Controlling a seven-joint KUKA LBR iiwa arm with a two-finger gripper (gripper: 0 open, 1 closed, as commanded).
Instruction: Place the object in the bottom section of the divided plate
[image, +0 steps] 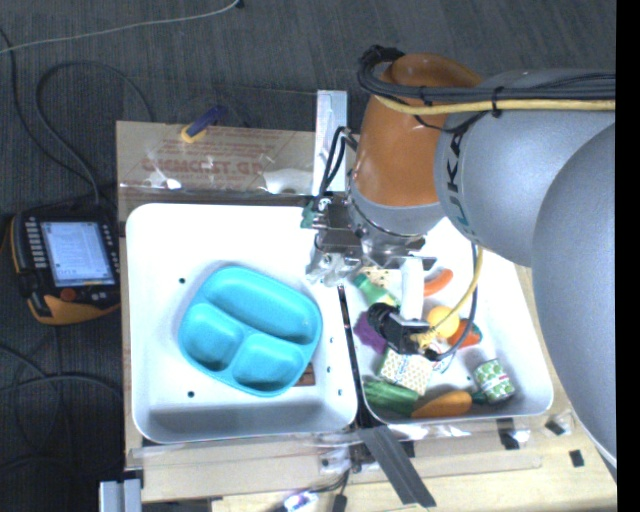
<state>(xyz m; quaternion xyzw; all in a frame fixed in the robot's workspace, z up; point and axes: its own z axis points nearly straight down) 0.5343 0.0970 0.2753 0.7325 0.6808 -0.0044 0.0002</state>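
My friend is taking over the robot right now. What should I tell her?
Gripper: hangs over the wall between the bins; whether it holds anything cannot be told.
Blue divided plate: in the left bin, nothing in it.
Toys: piled in the right bin.
Done: nothing placed.
Left: pick a toy, set it in the plate's bottom section.

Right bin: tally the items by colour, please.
Orange items: 3
Green items: 2
Yellow item: 1
Green-and-white patterned items: 2
Total: 8 that can be told apart; the pile overlaps, so more may be hidden.
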